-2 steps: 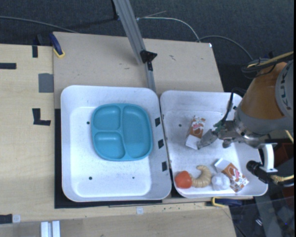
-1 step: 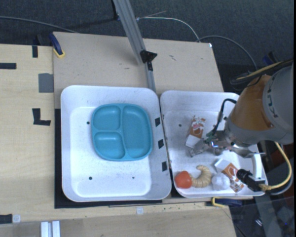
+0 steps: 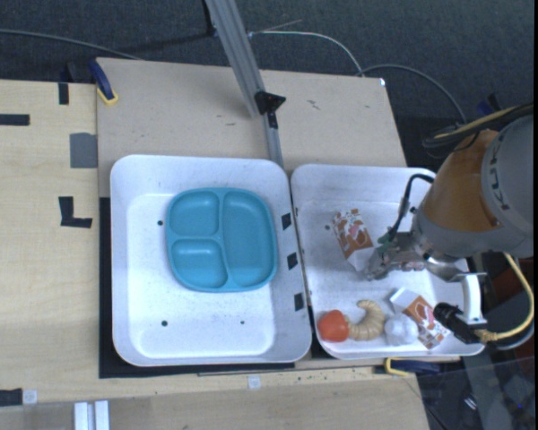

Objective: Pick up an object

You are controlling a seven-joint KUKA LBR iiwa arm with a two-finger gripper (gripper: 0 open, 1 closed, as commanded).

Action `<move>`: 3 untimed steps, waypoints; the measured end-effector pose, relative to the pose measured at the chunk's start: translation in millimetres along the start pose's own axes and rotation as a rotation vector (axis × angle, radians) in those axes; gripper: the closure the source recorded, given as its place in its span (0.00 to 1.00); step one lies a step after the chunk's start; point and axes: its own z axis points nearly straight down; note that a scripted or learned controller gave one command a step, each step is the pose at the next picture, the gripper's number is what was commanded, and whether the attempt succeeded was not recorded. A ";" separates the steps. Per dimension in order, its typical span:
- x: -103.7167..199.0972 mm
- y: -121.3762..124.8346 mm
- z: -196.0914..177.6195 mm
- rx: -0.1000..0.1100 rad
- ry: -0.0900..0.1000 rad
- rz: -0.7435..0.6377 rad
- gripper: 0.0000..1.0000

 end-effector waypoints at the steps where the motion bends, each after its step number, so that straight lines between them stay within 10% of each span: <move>1: -5.4 -8.0 -50.0 -0.007 -0.003 0.002 1.00; 3: -4.3 -12.6 -109.6 -0.003 -0.001 0.001 1.00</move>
